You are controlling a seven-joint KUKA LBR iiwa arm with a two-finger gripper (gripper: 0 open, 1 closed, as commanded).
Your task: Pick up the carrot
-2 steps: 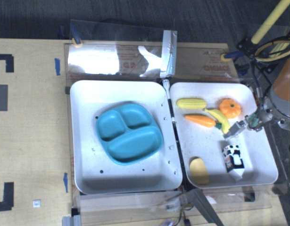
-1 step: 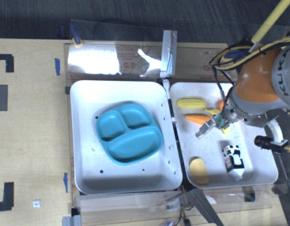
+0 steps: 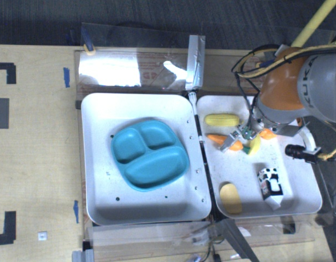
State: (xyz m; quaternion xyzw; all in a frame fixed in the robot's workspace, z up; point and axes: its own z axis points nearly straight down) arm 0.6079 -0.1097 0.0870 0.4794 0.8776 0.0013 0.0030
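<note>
Your carrot (image 3: 216,138) lies in the right bin (image 3: 299,201), upper left, just below the corn cob (image 3: 222,120). Gripper (image 3: 240,138) sits low beside it; claw state, you cannot tell. Left bin (image 3: 96,190) holds a blue divided plate (image 3: 149,154). Wooden bench (image 3: 31,146), dark floor beyond.

Divided plate (image 3: 150,154) in left bin (image 3: 96,146); carrot (image 3: 217,139), corn (image 3: 222,120), milk carton (image 3: 271,187) in right bin (image 3: 304,198).
</note>
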